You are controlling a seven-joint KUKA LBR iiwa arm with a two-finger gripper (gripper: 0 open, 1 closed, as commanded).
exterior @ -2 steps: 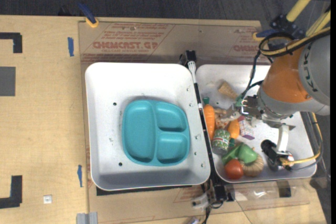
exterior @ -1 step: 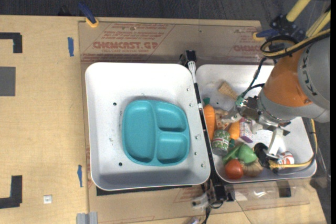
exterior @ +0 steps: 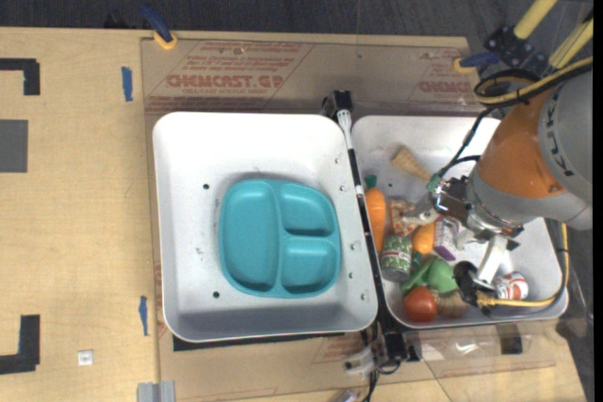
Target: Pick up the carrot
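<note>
gripper (exterior: 468, 251) of the grey arm (exterior: 528, 174) hangs low inside the right bin (exterior: 415, 135), over the heap of toy food in its middle and near part. how wide it stands i cannot tell, because the wrist and the cables cover that part, and nothing can be seen held in it.

the carrot (exterior: 376, 214) lies at the left side of the right bin, just beside the wall that the two bins share. it is orange and long, and it points roughly away from the camera and toward it. it is to the left of the gripper, apart from it, with other pieces between them.

just below the carrot lies a green vegetable (exterior: 397, 256), touching its near end or very close to it. a small orange fruit (exterior: 425, 238) sits between the carrot and the gripper. nearer to the camera is a red tomato (exterior: 421, 303), and beside it a green pepper (exterior: 438, 275). a beige cone (exterior: 410, 163) lies at the far part of the bin.

the left bin (exterior: 188, 202) holds a turquoise tray (exterior: 280, 237) with three sections. both bins stand on a brown bench (exterior: 75, 202).
</note>
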